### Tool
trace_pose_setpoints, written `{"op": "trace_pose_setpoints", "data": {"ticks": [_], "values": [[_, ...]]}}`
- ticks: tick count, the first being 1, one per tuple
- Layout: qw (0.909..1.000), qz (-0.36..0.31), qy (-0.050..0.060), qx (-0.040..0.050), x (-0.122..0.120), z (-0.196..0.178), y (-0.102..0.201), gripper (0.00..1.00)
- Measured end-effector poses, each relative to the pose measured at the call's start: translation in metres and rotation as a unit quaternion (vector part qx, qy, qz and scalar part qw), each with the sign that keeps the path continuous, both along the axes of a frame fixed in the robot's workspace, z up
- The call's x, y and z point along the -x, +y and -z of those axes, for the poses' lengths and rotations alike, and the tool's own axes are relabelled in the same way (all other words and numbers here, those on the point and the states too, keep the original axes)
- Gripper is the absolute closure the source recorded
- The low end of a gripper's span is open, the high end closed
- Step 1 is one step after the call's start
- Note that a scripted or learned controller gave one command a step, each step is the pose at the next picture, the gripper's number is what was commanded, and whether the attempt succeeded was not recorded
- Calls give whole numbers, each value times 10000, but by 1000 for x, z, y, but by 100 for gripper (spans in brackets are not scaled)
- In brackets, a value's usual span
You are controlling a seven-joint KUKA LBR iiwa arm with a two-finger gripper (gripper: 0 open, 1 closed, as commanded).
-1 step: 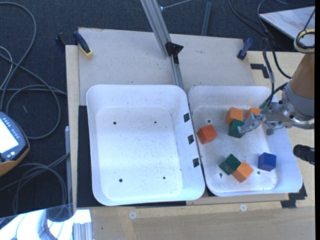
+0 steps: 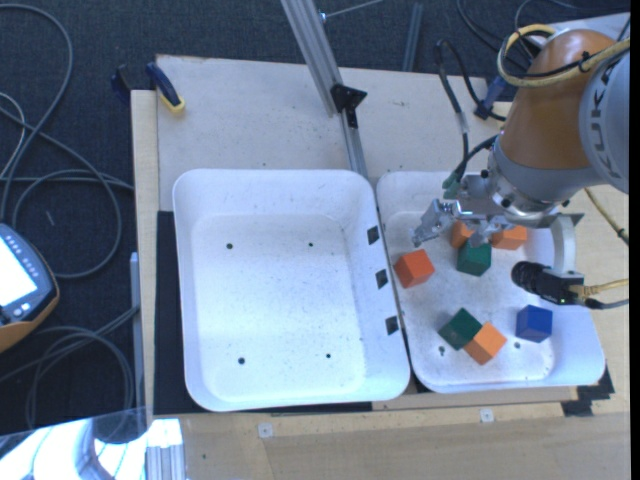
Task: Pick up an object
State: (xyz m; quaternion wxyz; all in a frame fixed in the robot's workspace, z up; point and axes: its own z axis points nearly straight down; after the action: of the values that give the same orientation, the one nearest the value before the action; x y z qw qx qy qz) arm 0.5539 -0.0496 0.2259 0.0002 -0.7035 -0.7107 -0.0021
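Blue-yellow clamp (image 2: 165, 87) on bench (image 2: 250, 118); cables (image 2: 60, 168) on floor.

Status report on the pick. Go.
Gripper low in the right bin, jaws unclear. Green cube right beneath it, not seen held. Orange cubes crowd close at either side.

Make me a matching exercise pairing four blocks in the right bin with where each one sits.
Things:
1. blue block
2. orange block alone
3. green block farther back
4. green block nearer the front

Places:
A. beside the bin's left wall
B. touching another orange block
C. near the right rim
D. right under the gripper

Pairs: 1-C, 2-A, 3-D, 4-B
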Motion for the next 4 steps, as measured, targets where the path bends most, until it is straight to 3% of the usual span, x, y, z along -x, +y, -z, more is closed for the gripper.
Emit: {"op": "trace_pose_setpoints", "data": {"ticks": [1,2,3,4], "values": [[10000,36,-30,23,-53,-46,-13,0],[10000,32,0,20,-51,-54,-12,100],[10000,62,10,27,-86,-24,-38,100],[10000,45,10,21,-85,-27,-36,0]]}}
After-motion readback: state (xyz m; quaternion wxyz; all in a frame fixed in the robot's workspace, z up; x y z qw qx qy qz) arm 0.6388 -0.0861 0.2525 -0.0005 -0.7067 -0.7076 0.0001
